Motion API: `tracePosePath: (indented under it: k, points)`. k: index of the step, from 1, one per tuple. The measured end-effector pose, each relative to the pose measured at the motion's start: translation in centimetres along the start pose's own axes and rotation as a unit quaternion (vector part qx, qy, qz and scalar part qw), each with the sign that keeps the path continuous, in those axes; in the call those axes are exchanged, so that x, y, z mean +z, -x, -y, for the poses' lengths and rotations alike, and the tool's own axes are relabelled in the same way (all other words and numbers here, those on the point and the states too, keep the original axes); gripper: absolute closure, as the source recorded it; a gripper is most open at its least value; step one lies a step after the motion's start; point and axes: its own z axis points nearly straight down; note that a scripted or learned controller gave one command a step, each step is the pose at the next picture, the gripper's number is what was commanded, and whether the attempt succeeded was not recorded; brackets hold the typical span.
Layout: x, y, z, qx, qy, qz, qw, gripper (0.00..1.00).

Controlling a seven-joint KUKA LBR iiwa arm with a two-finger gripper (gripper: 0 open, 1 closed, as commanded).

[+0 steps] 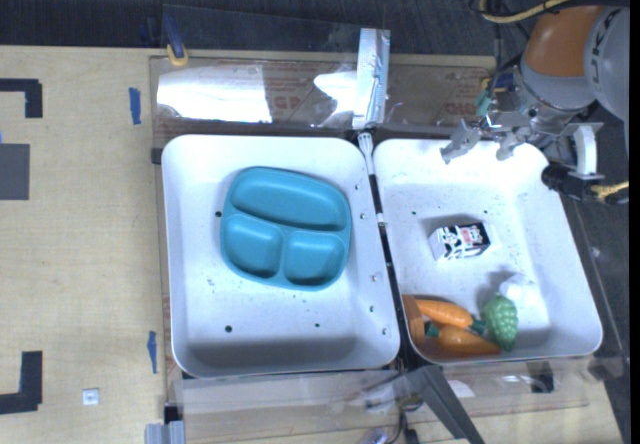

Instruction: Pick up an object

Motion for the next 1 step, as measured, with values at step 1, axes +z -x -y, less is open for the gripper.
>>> tracePosePath:
  k: [1]
  points:
    - [7.28,-0.64,9.69,-0.03,-0.005,-0.002,0.9995,0.0]
